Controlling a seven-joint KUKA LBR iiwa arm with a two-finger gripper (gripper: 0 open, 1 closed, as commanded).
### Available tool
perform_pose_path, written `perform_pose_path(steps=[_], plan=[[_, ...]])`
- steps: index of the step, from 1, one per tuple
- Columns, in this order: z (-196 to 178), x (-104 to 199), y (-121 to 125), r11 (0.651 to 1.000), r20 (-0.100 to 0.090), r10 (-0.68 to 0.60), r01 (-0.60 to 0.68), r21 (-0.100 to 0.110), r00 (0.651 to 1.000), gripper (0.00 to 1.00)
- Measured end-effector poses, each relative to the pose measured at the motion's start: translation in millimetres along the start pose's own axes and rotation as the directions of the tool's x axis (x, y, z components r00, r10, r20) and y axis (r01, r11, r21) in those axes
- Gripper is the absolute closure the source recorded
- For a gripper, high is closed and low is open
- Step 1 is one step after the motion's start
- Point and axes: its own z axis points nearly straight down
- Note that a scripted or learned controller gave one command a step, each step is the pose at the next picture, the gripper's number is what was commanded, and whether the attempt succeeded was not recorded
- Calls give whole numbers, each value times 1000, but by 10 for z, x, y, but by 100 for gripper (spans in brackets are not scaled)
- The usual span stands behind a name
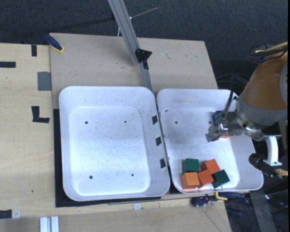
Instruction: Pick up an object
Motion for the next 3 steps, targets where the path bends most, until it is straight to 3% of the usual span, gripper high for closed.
perform_pose_path(steps=[2,3], plan=[[-225,992,249,1000,-1,0,0,1,1000,100],[-94,1528,380,1000,0,0,0,2,1000,100]])
